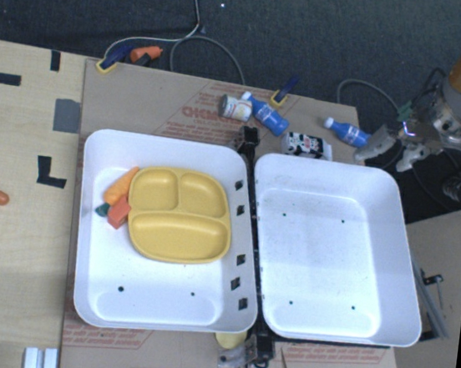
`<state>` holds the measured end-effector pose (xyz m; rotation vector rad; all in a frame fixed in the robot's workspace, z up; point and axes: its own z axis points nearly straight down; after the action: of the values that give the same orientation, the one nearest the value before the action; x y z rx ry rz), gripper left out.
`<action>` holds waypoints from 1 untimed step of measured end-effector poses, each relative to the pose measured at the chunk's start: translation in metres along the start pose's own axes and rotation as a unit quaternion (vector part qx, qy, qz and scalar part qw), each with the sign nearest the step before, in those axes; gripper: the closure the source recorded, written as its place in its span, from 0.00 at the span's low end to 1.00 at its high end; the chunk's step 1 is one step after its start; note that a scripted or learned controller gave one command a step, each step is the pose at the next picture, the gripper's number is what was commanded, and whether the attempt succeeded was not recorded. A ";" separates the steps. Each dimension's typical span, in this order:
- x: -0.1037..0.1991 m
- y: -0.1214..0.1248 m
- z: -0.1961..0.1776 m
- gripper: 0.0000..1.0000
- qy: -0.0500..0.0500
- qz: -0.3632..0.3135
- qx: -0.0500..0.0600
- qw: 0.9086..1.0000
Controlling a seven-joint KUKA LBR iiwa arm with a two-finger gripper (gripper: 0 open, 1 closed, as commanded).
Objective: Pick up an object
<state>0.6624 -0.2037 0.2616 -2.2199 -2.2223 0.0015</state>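
**Gripper far from the objects, long reach ahead**

Gripper (397,148) hangs past the right bin's (397,197) far right corner, fingers spread wide, holding nothing. Pickable stuff sits in the left bin (90,228): yellow divided plate (180,214), orange and red pieces (117,198) wedged against it. Risk: fingers skid off the flat plate, or close on air

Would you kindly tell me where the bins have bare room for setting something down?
Right bin: bare floor wall to wall. Left bin: a free strip between the yellow plate and its near wall. Crowded at the plate's left, beside the orange pieces.
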 end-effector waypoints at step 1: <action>-0.021 -0.043 0.109 0.00 0.001 0.002 0.006 1.000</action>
<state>0.6193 -0.2246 0.1522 -2.2167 -2.2122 0.0116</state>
